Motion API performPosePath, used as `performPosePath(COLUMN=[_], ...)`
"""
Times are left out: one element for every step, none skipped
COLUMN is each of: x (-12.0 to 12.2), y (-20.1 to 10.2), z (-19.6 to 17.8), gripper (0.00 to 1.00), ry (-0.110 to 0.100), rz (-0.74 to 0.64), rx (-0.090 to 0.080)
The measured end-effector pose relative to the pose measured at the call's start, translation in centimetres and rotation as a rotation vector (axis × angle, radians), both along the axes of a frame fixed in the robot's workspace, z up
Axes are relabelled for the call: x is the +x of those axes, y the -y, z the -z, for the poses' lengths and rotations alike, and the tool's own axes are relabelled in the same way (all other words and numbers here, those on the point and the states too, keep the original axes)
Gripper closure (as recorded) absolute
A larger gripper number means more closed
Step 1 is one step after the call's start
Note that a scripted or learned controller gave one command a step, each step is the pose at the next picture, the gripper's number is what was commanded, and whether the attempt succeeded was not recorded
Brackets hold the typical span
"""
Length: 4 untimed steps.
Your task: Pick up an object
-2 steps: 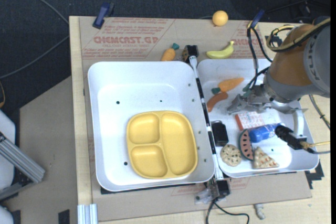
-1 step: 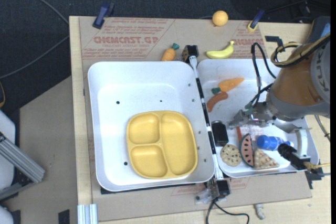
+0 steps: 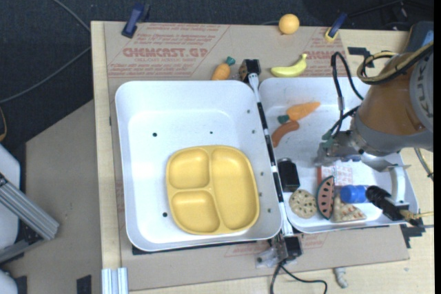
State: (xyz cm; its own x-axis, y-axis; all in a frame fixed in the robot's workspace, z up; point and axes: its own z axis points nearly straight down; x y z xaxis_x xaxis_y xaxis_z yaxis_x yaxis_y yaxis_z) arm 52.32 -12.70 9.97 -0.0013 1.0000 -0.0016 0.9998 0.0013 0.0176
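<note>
The carrot point(image 3: 295, 116) lies in the right bin point(image 3: 311, 89), toward its far left part, its long axis running aslant from lower left to upper right. It sits up and to the left of the end effector point(image 3: 335, 151), which hangs low over the bin's middle; whether that is wide or narrow cannot be told. Nearer it, below, lie a watermelon slice point(image 3: 324, 197), a cookie point(image 3: 302, 203) and a blue block point(image 3: 352, 194). The left bin point(image 3: 138, 113) holds a yellow tray point(image 3: 211, 188). A banana point(image 3: 289, 67) rests on the worktop point(image 3: 165, 48).

The cardboard-topped bench point(image 3: 172, 45) carries two white bins point(image 3: 138, 113) side by side. Behind them lie a banana point(image 3: 289, 67), an orange ball point(image 3: 289, 24), and a small carrot point(image 3: 222, 71).
</note>
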Motion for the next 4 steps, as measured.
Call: performPosePath(x=[0.0,8.0,12.2,13.7], y=[0.0,-1.8,-3.1,-2.8], z=[0.0,1.5,1.5,1.7], gripper=[0.00,0.00,0.00,0.00], ry=[-0.001,-0.017,-0.026,-0.050], rz=[0.000,0.000,0.000,0.000], rx=[0.000,0.002,0.000,-0.004])
